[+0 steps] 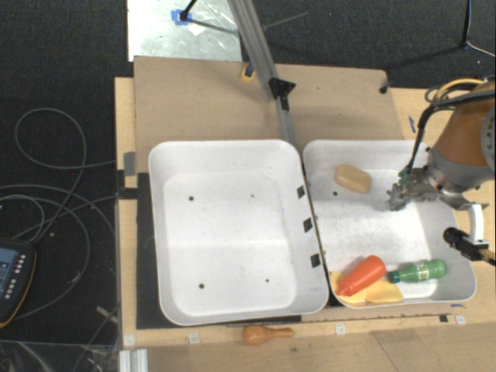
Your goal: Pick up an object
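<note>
The tan block [353, 179] lies alone near the far wall of the right bin [457, 289] — probably light and slightly soft, best pinched across its short sides. The pincer [400, 194] hovers just beside it; whether it is spread or pressed together I cannot tell. At the near wall an orange carrot-shaped toy [361, 274], a yellow piece [385, 293] and a green bottle [418, 271] crowd together — smooth, likely slippery. The left bin [167, 161] sits alongside on the desk [201, 91].

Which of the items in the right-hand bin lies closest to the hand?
The tan bread roll, alone near the bin's far wall, left of the hand. The orange carrot, yellow piece and green bottle cluster at the near wall.
</note>
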You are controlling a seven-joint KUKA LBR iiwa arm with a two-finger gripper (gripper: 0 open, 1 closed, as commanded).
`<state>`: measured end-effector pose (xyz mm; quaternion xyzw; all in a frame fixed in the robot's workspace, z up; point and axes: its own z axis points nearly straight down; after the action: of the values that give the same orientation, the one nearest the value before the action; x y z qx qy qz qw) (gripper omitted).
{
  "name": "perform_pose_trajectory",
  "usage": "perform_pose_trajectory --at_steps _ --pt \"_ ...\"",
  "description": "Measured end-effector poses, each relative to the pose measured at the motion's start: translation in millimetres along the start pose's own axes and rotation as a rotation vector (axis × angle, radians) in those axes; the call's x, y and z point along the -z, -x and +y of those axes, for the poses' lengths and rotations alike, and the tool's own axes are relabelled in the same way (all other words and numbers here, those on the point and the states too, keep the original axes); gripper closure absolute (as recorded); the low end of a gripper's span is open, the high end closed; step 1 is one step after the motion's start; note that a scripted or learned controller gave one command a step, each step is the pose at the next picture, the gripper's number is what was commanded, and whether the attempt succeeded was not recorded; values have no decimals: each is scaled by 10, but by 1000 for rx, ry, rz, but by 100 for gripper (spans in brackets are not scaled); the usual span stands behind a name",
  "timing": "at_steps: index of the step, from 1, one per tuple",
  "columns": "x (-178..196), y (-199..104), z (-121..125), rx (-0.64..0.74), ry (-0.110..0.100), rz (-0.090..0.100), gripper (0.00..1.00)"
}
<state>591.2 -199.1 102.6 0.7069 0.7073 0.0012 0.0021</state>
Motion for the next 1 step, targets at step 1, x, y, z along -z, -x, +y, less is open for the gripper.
perform_pose_trajectory --at_steps 1 --pt "611 -1 109 5 4 -2 100"
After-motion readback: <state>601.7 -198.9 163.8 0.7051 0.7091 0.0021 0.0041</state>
